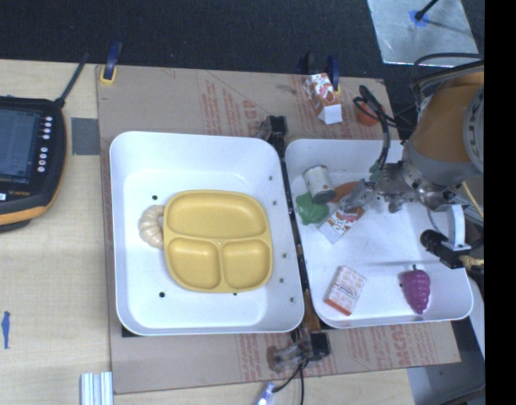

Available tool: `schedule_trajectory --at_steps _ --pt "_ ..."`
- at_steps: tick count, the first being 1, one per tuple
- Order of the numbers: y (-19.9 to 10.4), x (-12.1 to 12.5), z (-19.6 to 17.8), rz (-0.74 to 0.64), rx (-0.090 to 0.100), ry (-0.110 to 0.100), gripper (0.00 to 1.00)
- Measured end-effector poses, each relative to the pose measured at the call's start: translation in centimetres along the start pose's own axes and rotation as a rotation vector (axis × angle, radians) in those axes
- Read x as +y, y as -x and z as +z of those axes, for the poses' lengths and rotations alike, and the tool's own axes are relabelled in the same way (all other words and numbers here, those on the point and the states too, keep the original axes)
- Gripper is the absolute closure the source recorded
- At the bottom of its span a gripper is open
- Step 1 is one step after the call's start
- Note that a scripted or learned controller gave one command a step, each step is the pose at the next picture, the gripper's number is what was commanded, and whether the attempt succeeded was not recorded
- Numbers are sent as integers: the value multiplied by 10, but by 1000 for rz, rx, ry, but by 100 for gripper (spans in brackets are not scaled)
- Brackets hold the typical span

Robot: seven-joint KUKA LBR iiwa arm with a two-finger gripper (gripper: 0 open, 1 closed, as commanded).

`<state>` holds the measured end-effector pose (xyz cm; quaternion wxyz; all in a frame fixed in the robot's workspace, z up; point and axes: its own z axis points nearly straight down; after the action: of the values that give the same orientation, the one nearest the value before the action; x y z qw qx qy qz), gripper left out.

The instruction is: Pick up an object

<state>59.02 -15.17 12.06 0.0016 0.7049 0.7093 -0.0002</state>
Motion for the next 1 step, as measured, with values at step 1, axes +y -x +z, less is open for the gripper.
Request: schedule_trajectory --at_steps 1 --pt "-38 -47 15 5 -3 19 0"
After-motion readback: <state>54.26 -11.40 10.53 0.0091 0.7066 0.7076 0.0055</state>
